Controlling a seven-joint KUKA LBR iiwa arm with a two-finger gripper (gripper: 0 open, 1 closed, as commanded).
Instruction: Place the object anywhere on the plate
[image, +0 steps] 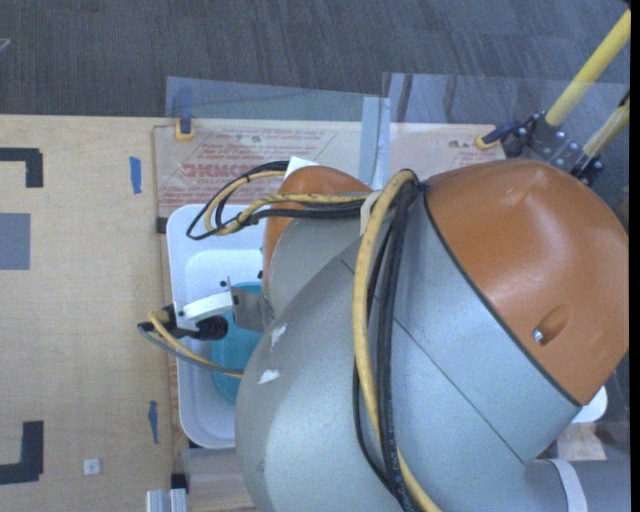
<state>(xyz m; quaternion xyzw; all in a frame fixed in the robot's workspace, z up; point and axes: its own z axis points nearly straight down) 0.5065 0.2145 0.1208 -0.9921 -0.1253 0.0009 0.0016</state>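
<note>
At the far left lies the pale plywood bench top (80, 300), marked with black corner brackets, a grey square and short strips of blue tape; next comes the shallow white plastic bin (190, 400), its left wall and rounded lower corner showing beside the wood; inside it, a turquoise-blue rounded plate (228, 355) shows partly, its right side hidden under the arm; just above the plate's left edge a white and black piece of the wrist end (200, 315) juts out to the left over the bin, with yellow and black cables (240, 205) looping above it; whether the gripper is released or clenched cannot be told, and the object to be placed cannot be made out; to the right, the big grey robot arm with its orange cap (520, 270) covers the middle and right of the view.
</note>
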